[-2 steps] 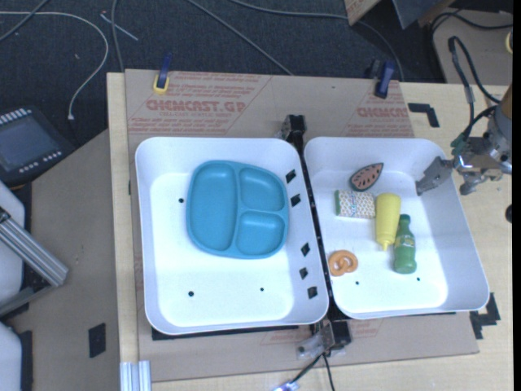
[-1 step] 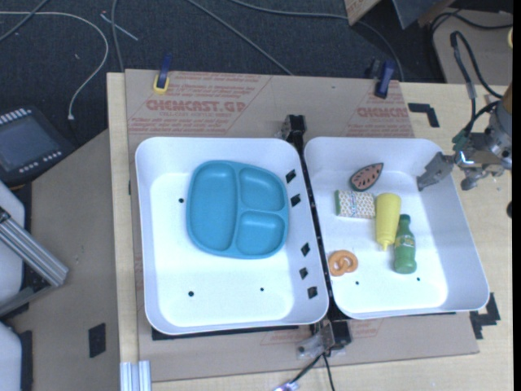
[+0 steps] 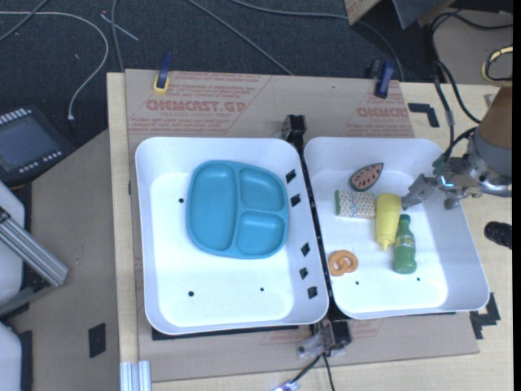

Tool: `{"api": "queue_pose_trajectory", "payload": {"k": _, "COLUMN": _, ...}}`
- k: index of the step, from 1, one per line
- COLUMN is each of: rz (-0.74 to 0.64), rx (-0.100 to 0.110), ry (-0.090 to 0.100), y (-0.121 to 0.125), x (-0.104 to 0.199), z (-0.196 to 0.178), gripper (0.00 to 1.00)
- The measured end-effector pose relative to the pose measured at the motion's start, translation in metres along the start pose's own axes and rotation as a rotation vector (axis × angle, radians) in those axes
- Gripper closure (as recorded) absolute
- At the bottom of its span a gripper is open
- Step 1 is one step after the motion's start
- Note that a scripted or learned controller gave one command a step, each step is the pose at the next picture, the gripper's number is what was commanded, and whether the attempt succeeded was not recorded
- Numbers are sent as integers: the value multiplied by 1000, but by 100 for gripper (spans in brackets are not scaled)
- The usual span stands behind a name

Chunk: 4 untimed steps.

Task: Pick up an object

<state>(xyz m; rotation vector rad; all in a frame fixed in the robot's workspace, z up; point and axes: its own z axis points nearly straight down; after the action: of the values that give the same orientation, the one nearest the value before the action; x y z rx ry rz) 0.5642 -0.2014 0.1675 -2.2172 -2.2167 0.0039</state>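
Camera view, left to right: a blue divided plate (image 3: 238,208) lies in the left bin (image 3: 155,235); the right bin (image 3: 456,275) holds a patterned cloth (image 3: 355,205), pretzel (image 3: 343,261), watermelon slice (image 3: 367,176), yellow bottle (image 3: 387,218) and green bottle (image 3: 404,244) (touching). Above the right bin's right side hangs the gripper (image 3: 423,190), whose spread I cannot tell.
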Motion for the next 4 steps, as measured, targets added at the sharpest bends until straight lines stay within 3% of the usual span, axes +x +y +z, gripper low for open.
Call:
{"api": "queue_pose_trajectory", "payload": {"k": 1, "rz": 1, "rx": -6, "ry": -1, "y": 0, "x": -4, "z": 58, "gripper": 0}}
{"api": "queue_pose_trajectory", "payload": {"k": 2, "rz": 0, "rx": -21, "ry": -8, "y": 5, "x": -7, "z": 61, "gripper": 0}}
{"api": "queue_pose_trajectory", "payload": {"k": 3, "rz": 0, "rx": -19, "ry": -6, "y": 4, "x": -7, "z": 51, "gripper": 100}}
{"api": "queue_pose_trajectory", "payload": {"k": 4, "rz": -2, "rx": -12, "ry": -4, "y": 7, "x": -1, "z": -11, "gripper": 100}}
